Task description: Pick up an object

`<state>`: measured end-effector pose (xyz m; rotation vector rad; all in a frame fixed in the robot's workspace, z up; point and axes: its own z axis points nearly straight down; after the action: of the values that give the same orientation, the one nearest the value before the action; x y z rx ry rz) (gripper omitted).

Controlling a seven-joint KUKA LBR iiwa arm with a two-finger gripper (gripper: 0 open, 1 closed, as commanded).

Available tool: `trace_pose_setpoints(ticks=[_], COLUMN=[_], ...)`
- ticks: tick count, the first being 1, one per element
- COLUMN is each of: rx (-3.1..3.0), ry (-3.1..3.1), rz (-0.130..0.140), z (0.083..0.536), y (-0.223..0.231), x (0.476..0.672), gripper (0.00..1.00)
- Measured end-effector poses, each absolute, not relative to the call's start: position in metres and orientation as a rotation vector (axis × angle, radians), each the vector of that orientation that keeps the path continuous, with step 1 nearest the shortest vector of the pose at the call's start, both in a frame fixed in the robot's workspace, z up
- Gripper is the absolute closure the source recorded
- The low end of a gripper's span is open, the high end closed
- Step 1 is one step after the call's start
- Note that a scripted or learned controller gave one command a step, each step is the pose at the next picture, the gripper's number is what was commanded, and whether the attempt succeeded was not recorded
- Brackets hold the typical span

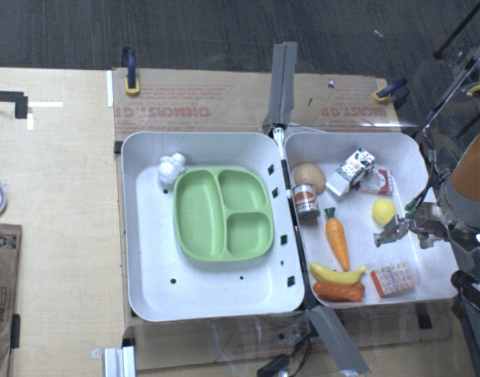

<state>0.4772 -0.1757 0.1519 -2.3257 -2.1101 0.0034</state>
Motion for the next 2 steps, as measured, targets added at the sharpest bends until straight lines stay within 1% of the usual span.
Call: trace_pose_setpoints(ticks=[1,2], rx=[-2.127,-1.751], ry=[-2.313,-2.592], rz=[0.002,0.017], z=[0.091,0.093], y=[-0.161,-0.142], x=[0.556,0.655], gripper=[0.0,0.0])
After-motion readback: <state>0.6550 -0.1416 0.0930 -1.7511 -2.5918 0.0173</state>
